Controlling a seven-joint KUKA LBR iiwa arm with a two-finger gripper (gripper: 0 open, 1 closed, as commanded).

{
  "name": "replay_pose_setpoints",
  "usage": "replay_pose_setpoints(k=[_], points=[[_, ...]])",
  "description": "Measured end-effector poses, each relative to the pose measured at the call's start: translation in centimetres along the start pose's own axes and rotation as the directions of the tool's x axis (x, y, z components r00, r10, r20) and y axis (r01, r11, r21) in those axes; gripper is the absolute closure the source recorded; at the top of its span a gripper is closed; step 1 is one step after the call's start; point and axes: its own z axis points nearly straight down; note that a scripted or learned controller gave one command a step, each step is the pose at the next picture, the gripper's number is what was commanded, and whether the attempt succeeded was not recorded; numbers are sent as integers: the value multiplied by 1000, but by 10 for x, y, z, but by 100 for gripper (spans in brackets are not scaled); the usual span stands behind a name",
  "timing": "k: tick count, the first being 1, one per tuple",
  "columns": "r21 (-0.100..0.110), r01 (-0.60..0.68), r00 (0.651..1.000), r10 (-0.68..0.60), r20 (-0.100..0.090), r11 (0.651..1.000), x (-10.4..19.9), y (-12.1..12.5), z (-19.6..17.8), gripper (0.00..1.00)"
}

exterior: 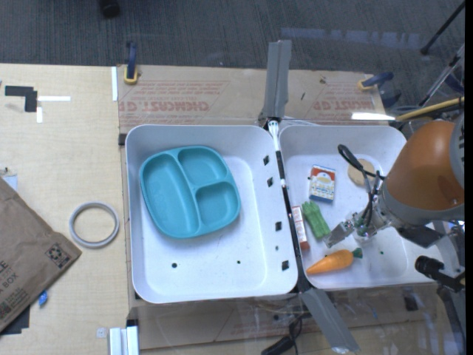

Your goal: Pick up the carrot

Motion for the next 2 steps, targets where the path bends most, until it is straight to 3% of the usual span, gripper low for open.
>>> replay_pose_setpoints(k=[1,2], points=[[36,-621,784,621,-2,783,47,14,-86,0],[38,-667,745,667,-1,744,21,-2,10,0]])
